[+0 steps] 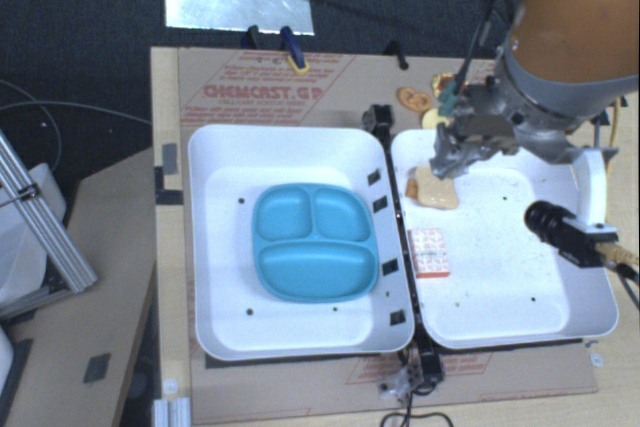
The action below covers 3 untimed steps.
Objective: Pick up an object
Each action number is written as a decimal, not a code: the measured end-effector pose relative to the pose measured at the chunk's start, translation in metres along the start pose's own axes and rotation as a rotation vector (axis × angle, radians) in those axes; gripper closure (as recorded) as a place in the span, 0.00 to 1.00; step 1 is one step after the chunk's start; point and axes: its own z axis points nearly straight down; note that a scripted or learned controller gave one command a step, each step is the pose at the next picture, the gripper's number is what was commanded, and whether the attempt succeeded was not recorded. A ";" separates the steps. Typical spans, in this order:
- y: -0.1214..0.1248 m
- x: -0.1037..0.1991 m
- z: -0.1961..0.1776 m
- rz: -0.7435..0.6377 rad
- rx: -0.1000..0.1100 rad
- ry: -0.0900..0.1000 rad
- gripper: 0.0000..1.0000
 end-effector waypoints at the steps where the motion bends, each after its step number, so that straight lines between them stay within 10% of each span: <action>1: 0.000 0.071 -0.019 0.001 0.003 0.002 1.00; 3: -0.001 0.061 0.022 0.012 0.010 -0.002 1.00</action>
